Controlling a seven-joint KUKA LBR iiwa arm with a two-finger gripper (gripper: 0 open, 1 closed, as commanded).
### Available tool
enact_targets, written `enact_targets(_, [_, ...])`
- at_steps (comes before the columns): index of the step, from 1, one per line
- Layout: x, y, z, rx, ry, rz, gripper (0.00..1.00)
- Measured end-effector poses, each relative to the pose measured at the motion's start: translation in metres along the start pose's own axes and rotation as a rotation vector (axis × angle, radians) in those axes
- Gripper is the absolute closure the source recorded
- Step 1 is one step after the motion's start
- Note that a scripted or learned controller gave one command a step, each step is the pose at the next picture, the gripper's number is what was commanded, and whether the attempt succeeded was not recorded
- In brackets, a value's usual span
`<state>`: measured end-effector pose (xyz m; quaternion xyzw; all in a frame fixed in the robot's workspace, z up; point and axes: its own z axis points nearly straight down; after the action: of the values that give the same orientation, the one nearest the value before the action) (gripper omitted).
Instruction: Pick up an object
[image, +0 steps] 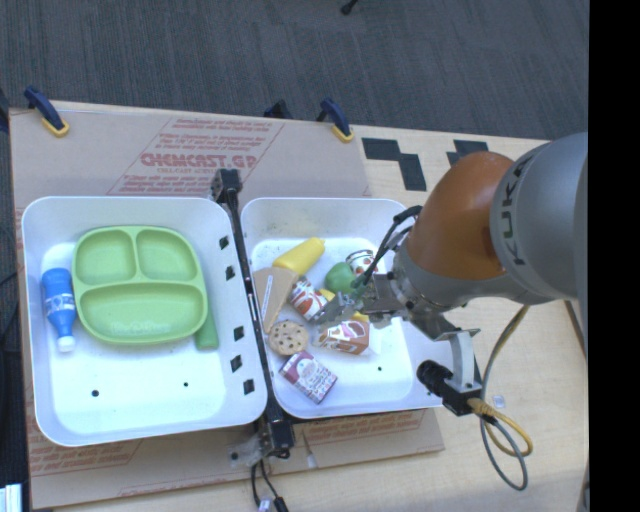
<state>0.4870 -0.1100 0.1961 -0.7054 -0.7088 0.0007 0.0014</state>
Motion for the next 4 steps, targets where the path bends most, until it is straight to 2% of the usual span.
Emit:
enact_targets(1, [-0.033, 0.044, 0.104, -0.002, -0.001, -0.001, 0.00])
enact_targets(2, [-0.033, 0.044, 0.094, -0.001, -0.002, -0.006, 1.00])
enact_targets(3, [-0.019, -0.004, -0.038, -0.003, -0.001, 0.000, 1.00])
enact_targets(4, [-0.018, -0.004, -0.038, -0.002, -0.001, 0.000, 0.00])
